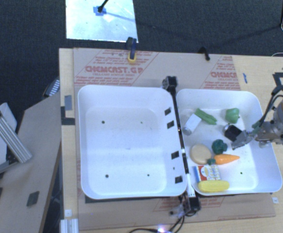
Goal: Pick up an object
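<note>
The right bin (pixel 265 176) holds several small objects. At its back lie a long green pod (pixel 206 116) and a green pepper (pixel 232 114), with a white cylinder (pixel 191 124) to their left. In the middle are a dark green broccoli piece (pixel 219 146), an orange carrot (pixel 226 159) and a beige round piece (pixel 201 154). A small bottle (pixel 211 171) and a yellow block (pixel 213 186) lie near the front wall. My gripper (pixel 241 139) reaches in from the right, low over the bin, beside a small black object (pixel 232 131) and just right of the broccoli.
The left bin (pixel 90 101) stands beside the right one, with a black-clipped divider (pixel 176 125) between them. Both rest on a cardboard sheet (pixel 112 67) on the bench. A grey metal frame (pixel 5 135) stands at the far left.
</note>
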`<action>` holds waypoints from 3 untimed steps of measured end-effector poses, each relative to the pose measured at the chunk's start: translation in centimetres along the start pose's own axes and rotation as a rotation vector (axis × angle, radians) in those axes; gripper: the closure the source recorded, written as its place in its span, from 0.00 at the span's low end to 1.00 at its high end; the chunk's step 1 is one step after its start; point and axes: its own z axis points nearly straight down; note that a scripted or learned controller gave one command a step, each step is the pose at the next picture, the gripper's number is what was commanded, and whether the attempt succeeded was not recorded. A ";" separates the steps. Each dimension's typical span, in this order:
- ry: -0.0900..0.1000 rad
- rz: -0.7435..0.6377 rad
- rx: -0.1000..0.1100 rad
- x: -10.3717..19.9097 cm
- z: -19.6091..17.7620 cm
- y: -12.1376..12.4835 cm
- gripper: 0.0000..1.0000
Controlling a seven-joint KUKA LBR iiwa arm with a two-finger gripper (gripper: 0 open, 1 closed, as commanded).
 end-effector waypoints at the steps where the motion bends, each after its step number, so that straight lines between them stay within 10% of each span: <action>1: -0.001 0.002 -0.001 -3.4 13.1 3.6 0.00; 2: -0.001 0.000 -0.003 -3.3 11.6 3.6 1.00; 3: 0.004 -0.007 0.003 4.3 12.8 3.3 1.00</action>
